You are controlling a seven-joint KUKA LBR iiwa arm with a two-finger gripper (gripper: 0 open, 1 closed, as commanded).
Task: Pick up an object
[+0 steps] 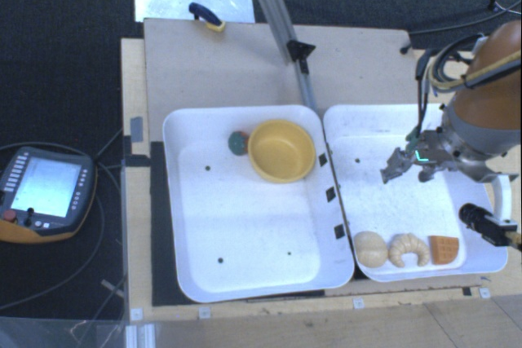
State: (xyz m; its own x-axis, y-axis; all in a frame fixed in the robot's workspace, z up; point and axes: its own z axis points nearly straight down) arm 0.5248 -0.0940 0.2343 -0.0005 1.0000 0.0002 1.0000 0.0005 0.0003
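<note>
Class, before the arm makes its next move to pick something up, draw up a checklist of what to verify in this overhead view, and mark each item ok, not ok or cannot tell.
1. Objects available in the right bin: ok. A pale round piece, a croissant-shaped piece and an orange block lie along its near wall.
2. Objects in the left bin: ok. A yellow bowl with a small green object touching its left side.
3. End effector over a target: not ok. It sits over bare floor in the right bin, apart from the three pieces.
4. Something already held: cannot tell.
5. Path to the three pieces unobstructed: ok, seemingly.
</note>
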